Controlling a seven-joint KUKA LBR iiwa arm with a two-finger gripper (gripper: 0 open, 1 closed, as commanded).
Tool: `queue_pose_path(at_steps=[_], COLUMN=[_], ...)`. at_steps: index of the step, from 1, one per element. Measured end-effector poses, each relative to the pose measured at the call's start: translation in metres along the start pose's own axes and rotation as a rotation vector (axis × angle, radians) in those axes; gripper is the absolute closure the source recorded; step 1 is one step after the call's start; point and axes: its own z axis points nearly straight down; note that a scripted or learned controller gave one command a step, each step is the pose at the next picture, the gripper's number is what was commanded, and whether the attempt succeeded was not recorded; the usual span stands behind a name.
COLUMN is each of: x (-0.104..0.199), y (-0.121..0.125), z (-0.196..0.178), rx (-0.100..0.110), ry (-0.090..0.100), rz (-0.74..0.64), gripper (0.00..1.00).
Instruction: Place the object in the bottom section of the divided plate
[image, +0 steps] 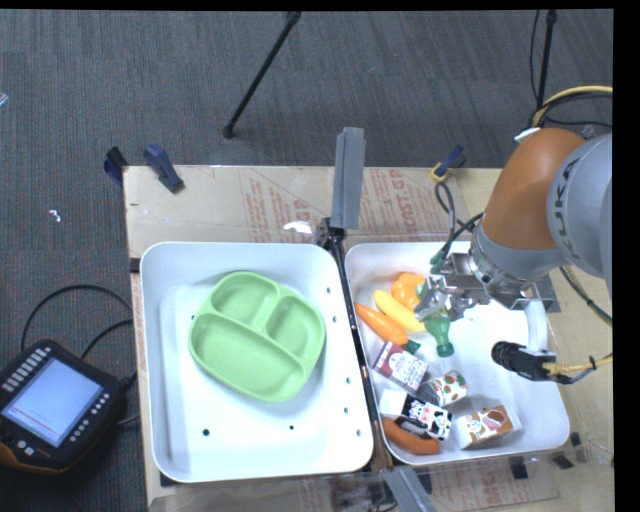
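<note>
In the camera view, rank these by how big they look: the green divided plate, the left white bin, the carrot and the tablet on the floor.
1. Left white bin
2. Green divided plate
3. Tablet, though it sits lower on the floor, so its look may mislead
4. Carrot

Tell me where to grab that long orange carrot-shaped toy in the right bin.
Grip the long orange carrot-shaped toy across its narrow width near mid-length, coming straight down. It lies flat and slanted, so turn the fingers crosswise to its length. A yellow banana-shaped toy lies close beside it, probably leaving little room on that side.
</note>
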Motion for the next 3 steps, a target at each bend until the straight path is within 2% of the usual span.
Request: queue_pose_path(at_steps=[1,2,3], x=[0.087,0.135,0.172], y=[0.001,-0.033,-0.017], z=[-0.002,-0.034,-0.053], rx=[-0.001,0.0,-0.002], ry=[0.0,-0.002,-0.003], rz=[-0.056,-0.101,-0.309], gripper=[1.0,1.0,1.0])
